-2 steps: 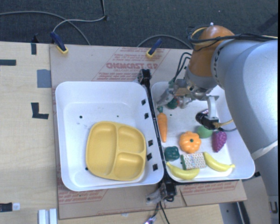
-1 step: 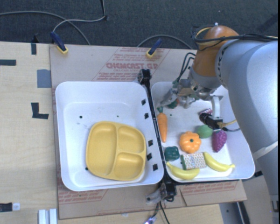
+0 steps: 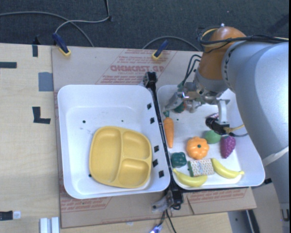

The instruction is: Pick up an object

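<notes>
Starting at the near wall of the right bin (image 3: 254,181) and finding two toy bananas, one (image 3: 190,179) toward the divider and one (image 3: 227,170) toward the arm's side, with a small speckled block (image 3: 201,167) wedged between them and touching both. Moving one step farther in and meeting a dark green toy vegetable (image 3: 178,159), an orange toy pumpkin (image 3: 198,148) just beside it, and a purple bunch of grapes (image 3: 227,146) on the right, with a light green piece (image 3: 212,137) tucked between pumpkin and grapes. Passing over the left bin (image 3: 68,130), which carries a yellow divided plate (image 3: 120,157) and lies well apart from the tool. Reaching next the toy carrot (image 3: 169,131), hard against the divider, clear of the pumpkin cluster, with its long axis running near to far: pointed tip toward the camera, green top toward the far end. Arriving last at the gripper (image 3: 181,103), hanging low over the far part of the right bin, just beyond and slightly right of the carrot's green top. Cannot tell from this slant whether the tool is spread or pressed together, and seeing nothing held in it. Judging the carrot the nearest candidate: lies toward the camera and a little left of the tool, so likely calls for a short shift that way and a grip set across the carrot's width, not along its length, with the divider wall crowding the left side.
</notes>
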Action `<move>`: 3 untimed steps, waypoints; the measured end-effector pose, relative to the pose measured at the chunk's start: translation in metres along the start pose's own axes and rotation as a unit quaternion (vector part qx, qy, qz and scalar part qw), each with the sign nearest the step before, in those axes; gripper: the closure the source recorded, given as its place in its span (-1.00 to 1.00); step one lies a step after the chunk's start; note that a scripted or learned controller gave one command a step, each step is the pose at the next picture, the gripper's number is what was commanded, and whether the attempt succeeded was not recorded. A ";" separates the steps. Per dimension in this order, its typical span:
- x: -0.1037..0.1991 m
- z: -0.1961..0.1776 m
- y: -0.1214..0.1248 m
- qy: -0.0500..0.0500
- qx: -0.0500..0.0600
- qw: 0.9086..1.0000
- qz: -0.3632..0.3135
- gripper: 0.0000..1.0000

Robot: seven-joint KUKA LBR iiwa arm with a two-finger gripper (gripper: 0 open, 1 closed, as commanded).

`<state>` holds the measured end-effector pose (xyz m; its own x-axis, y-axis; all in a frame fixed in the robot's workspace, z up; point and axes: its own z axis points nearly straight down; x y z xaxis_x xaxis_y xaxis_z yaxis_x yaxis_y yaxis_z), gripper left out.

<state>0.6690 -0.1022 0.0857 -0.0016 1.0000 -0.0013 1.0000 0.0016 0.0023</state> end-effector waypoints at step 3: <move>0.000 0.000 0.000 0.000 0.000 1.000 0.000 -1.00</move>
<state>0.6690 -0.1017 0.0857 -0.0021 1.0000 -0.0011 1.0000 0.0021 0.0019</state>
